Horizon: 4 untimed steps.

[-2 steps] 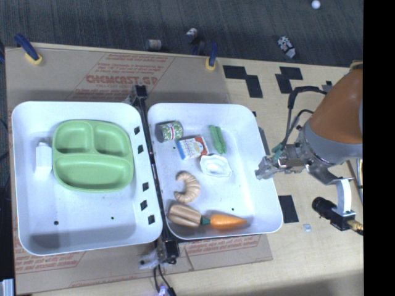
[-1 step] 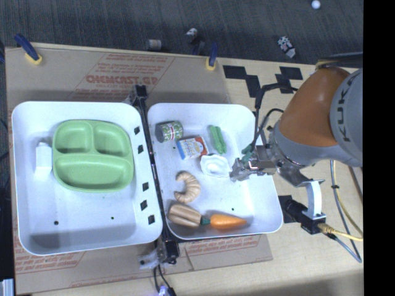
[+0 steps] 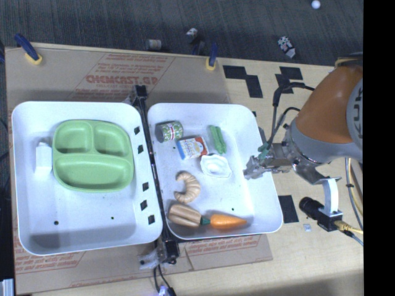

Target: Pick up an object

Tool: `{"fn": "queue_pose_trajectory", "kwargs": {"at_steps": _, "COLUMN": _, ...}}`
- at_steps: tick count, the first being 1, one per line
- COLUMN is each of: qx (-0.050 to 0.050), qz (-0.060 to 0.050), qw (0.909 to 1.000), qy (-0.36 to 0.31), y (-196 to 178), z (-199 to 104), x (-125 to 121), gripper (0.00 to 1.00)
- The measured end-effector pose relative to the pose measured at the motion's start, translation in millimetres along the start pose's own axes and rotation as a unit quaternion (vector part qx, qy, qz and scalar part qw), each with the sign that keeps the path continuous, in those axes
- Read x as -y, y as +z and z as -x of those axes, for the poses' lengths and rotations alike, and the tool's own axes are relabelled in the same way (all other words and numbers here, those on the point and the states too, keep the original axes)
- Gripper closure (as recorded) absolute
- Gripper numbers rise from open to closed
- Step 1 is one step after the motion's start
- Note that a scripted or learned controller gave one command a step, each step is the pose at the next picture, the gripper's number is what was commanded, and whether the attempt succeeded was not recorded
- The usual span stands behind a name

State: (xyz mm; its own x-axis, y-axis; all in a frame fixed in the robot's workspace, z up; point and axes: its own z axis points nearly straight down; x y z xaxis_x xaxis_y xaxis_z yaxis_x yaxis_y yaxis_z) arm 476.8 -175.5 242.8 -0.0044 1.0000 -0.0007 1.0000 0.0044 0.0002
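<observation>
The end effector is seen at the right of the frame, just over the right rim of the right bin; whether it is spread or pressed together cannot be told, and nothing is seen pinched in it. It is carried by the grey arm, which reaches in from the right edge.

Nearest to it, in the middle of the right bin, a small white cup is found, with a red-and-white packet just beside it to the left and a green pod above. A small can lies on its side toward the bin's upper left. Lower down, a croissant is placed, and along the bottom wall a bread roll and a carrot lie end to end, touching.

Any of these may serve as the task's thing; the cup is judged the closest candidate.

In the left bin a green divided plate is set, well apart from the arm. Both bins rest on the counter.
</observation>
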Motion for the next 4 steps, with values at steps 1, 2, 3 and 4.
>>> {"fn": "queue_pose_trajectory", "kwargs": {"at_steps": 1, "qx": 0.000, "qz": -0.002, "qw": 1.0000, "qy": -0.001, "y": 26.3, "z": 36.0, "x": 0.7, "gripper": 1.00}}
{"fn": "queue_pose_trajectory", "kwargs": {"at_steps": 2, "qx": 0.000, "qz": 0.001, "qw": 1.0000, "qy": -0.001, "y": 1.5, "z": 36.1, "x": -0.3, "gripper": 1.00}}
{"fn": "queue_pose_trajectory", "kwargs": {"at_steps": 3, "qx": 0.000, "qz": -0.001, "qw": 1.0000, "qy": -0.002, "y": -11.0, "z": -46.1, "x": -0.6, "gripper": 1.00}}
{"fn": "queue_pose_trajectory", "kwargs": {"at_steps": 4, "qx": 0.000, "qz": -0.002, "qw": 1.0000, "qy": -0.001, "y": 18.1, "z": 30.6, "x": 0.8, "gripper": 1.00}}
